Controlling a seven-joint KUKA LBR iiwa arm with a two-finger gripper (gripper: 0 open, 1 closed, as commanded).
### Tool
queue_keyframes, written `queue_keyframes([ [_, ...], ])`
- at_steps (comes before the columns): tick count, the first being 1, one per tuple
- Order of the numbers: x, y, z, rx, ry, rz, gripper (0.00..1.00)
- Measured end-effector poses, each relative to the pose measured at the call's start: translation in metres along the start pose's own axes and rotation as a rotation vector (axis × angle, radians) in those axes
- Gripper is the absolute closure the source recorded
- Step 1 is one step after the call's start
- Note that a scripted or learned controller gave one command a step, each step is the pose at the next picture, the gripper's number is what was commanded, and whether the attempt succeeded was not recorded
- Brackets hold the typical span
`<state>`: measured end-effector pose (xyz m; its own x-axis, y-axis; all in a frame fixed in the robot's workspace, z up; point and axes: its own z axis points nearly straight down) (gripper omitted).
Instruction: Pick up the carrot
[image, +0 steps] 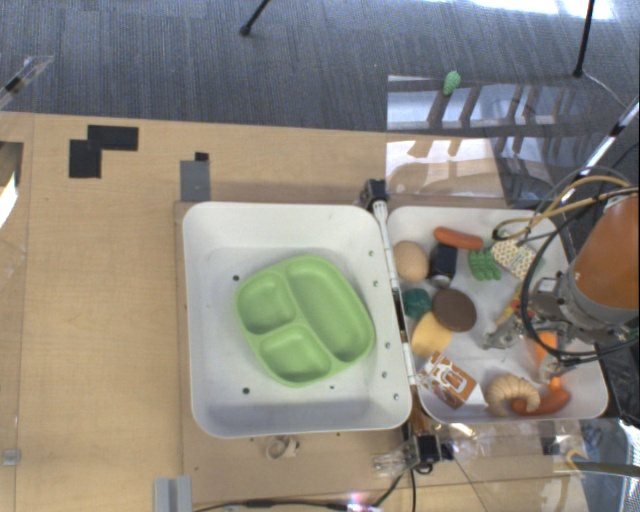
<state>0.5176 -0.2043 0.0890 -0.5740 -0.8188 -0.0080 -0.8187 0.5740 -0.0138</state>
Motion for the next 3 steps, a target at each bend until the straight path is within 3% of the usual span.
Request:
queue_keyframes([
  [1, -0.0033, 0.0011, 0.0002, -0.005, -0.002, -0.197, 0.00],
  [2, -0.0027, 0.0090, -0.0005, -0.011, -0.010, -0.584, 0.00],
  [3, -0.0026, 0.0088, -0.0005, -0.010, -0.010, -0.584, 0.00],
])
